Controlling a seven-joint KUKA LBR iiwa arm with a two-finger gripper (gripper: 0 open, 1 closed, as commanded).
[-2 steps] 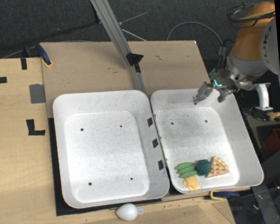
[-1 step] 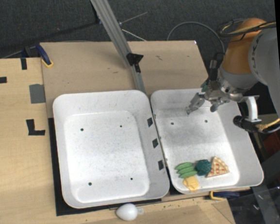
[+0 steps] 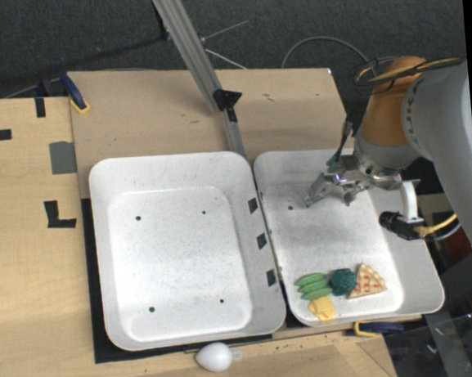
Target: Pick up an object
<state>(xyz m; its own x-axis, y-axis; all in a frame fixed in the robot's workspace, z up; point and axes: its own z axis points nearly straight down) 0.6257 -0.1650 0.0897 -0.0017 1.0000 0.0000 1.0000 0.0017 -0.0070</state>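
The grey arm (image 3: pixel 427 117) reaches in from the right, wrist bent down, its gripper (image 3: pixel 332 193) spread open with nothing between the fingers.

Two bins sit side by side on the surface (image 3: pixel 29 267). In the right bin (image 3: pixel 417 291), four toy foods (image 3: pixel 341 284) cluster at the near edge. The hand (image 3: pixel 331 192) hangs over its far half. An egg-shaped object (image 3: pixel 214 357) lies on the surface before the left bin (image 3: pixel 116 317).
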